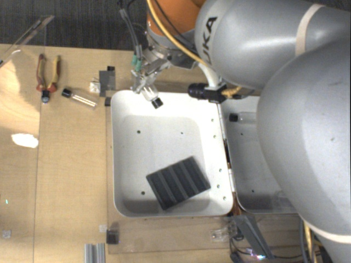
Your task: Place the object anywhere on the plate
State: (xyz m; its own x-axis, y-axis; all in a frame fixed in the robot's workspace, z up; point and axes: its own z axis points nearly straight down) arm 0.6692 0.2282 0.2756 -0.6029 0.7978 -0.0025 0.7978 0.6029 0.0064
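Grey arm [285, 92] looms above ridged dark plate [178, 182] in left bin [126, 147].

- The bench [60, 190] is a light wood top, pale tan, kinda plywood looking, and everything else here sits on or past it.
- Past the bench's far edge there's dark carpet-ish floor [71, 10], grey-black with a fine ribbed texture.
- Bright glare patch [13, 89] on the bench's far left side, so light's hitting it from somewhere over there.
- Small white blotch [24, 141] on the bench's left edge, can't tell what it is.
- Red-handled pliers [47, 75] lie near the bench's far left corner.
- A thin seam line [38, 201] runs down the bench's left part, front to back.
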